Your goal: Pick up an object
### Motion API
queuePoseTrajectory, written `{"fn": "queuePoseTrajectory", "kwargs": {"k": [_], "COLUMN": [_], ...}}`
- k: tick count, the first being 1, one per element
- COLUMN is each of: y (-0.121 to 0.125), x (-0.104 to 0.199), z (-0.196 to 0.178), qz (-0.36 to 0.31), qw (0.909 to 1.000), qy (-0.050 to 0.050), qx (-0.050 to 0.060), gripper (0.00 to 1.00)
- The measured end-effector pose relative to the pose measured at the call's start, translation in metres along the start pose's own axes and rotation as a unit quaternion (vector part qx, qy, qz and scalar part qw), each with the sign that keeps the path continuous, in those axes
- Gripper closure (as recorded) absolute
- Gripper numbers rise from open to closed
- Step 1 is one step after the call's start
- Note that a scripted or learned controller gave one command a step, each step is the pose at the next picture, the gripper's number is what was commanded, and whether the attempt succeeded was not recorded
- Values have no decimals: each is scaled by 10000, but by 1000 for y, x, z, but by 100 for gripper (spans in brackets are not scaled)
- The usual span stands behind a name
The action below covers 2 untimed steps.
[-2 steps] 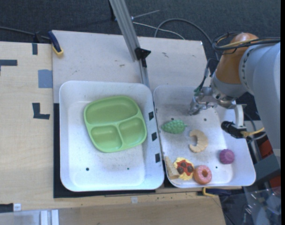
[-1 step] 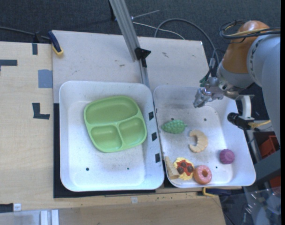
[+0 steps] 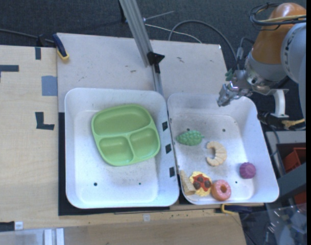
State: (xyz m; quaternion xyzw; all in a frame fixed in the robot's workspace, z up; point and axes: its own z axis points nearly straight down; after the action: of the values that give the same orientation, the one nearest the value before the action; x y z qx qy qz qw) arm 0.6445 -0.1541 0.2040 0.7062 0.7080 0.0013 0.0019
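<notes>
Below me, a pale wooden bench (image 3: 22, 137) fills the left of the frame, marked with dark tape pieces (image 3: 49, 84). A grey board (image 3: 109, 60) lies at upper center. A metal rail (image 3: 137, 27) slants down from the top edge. Dark carpeted floor (image 3: 68, 6) spans the top, crossed by thin cables (image 3: 196, 27).

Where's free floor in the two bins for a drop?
Left bin: a strip below the green tray. Right bin: upper half, between the gripper and the green toy. Crowded along its bottom: pizza, donut, purple ball.
</notes>
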Motion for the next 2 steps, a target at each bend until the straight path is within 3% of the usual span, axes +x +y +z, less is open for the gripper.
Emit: {"fn": "queuePoseTrajectory", "kwargs": {"k": [1, 2], "y": [1, -3], "x": [1, 56], "z": [-43, -45], "qz": [1, -18], "qw": [10000, 10000], "qy": [1, 12], "qx": [1, 28], "gripper": [100, 100]}}
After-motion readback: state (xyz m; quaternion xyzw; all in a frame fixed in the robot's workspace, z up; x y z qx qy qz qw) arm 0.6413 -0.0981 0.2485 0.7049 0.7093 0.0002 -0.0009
